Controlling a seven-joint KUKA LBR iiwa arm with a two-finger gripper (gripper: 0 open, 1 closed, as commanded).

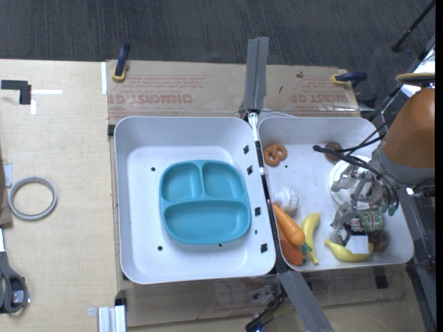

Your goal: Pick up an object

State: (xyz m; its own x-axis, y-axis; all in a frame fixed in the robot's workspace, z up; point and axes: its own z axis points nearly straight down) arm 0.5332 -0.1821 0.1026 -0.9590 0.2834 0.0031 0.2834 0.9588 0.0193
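Jaws low over right-bin clutter, nothing lifted yet.
Banana (348, 253) lies just below the jaws (354, 213), small can (367, 221) just beside them; carrot (288, 228) and second banana (311, 232) off to their left, pretzel (275, 153) farther up-left. Jaw opening: cannot tell. Grasp and lift remain, I'd judge.

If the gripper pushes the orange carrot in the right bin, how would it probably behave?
The long orange carrot tapers and looks round, so it may roll sideways or pivot. It lies against the white right bin's left wall and beside a curved yellow banana, which would probably block it. Its smooth surface may be slippery.
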